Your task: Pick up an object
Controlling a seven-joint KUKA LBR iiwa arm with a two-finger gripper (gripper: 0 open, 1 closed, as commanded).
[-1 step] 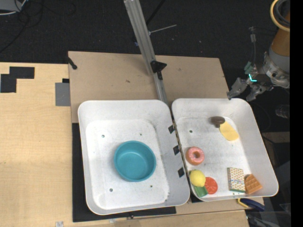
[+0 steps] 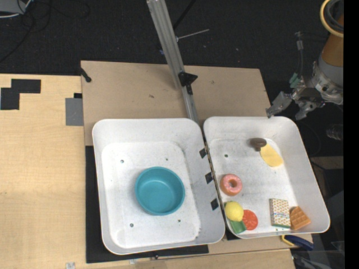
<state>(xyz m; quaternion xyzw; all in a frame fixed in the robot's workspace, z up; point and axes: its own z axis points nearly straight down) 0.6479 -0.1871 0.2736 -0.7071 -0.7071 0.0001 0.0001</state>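
My gripper (image 2: 291, 109) hangs above the far right corner of the right bin (image 2: 291, 129), its two fingers spread open with nothing between them. In that bin lie a small brown piece (image 2: 257, 143), a pale yellow piece (image 2: 271, 156), a pink frosted doughnut (image 2: 230, 184), a yellow lemon (image 2: 234, 211) beside a red tomato (image 2: 249, 219), a checkered cracker block (image 2: 279, 212) and an orange waffle piece (image 2: 299, 218). The brown and yellow pieces lie closest to the gripper, below and to its left.
The left bin (image 2: 112, 136) holds a teal bowl (image 2: 160, 190). A slanted metal rail (image 2: 173, 52) runs from the top down to the gap between the bins. Black clips (image 2: 208, 177) sit along the divider. A yellow-handled tool (image 2: 296, 241) lies by the right bin's near corner.
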